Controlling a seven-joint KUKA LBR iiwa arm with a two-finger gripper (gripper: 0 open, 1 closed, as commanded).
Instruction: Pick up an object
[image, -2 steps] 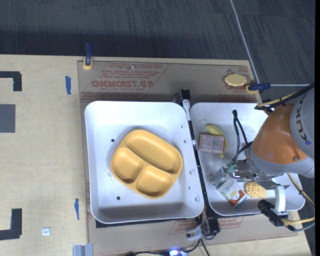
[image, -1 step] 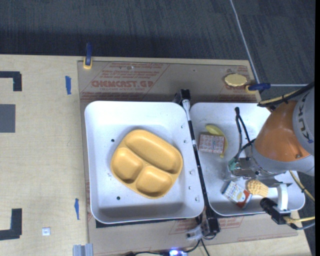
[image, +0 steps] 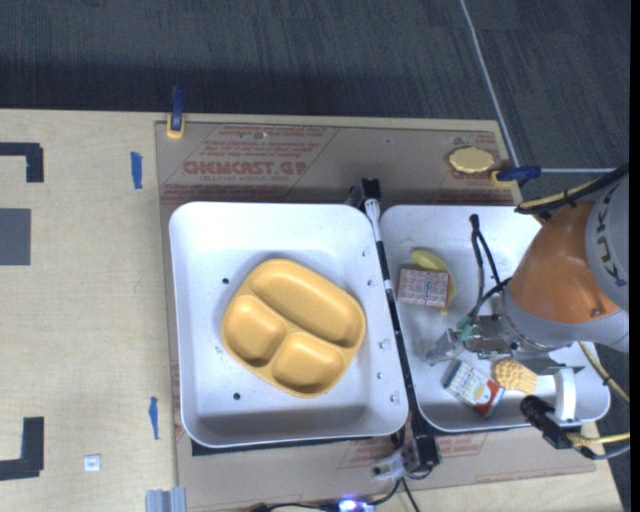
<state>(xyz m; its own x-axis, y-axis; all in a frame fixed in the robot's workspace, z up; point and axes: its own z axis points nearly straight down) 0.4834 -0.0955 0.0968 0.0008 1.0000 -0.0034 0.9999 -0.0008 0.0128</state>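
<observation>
The left bin holds a yellow sectioned tray. The right bin holds a small box, a banana, a packet and the gripper; whether it is open cannot be told.

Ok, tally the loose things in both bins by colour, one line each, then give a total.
Yellow: 3 – divided tray in the left bin, banana and waffle-patterned piece in the right bin.
Patterned, pinkish: 1 – small box.
White and red: 1 – packet.
Total: 5
</observation>
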